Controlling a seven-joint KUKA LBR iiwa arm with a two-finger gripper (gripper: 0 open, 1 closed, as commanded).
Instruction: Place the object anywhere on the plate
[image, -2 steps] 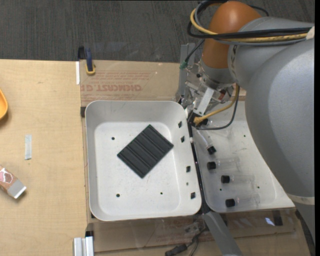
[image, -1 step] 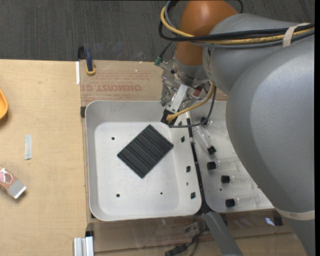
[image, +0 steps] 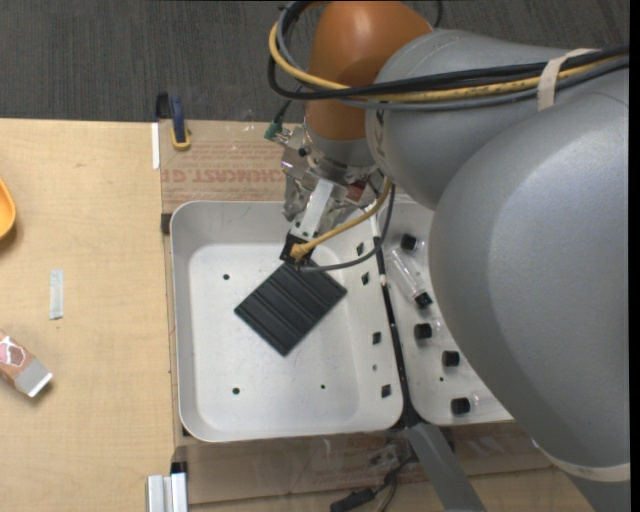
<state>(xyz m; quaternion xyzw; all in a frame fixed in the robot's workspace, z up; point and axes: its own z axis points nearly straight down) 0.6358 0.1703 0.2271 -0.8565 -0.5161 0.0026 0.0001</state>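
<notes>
A flat black ribbed slab (image: 290, 306) lies at a slant on the floor of the left white bin (image: 200, 400), a little right of its middle. My gripper (image: 322, 196) hangs over the bin's far right part, just beyond the slab's upper corner, mostly covered by the wrist and the orange band. Nothing can be seen held in it. The big grey arm covers most of the right bin (image: 432, 395).
Several small black knobs (image: 450, 358) and a clear stick (image: 402, 268) show in the visible strip of the right bin. On the wooden bench at the left lie an orange thing (image: 5, 212), a small grey strip (image: 56, 295) and a red-and-white packet (image: 22, 366). A blue clamp (image: 176, 120) stands behind the left bin.
</notes>
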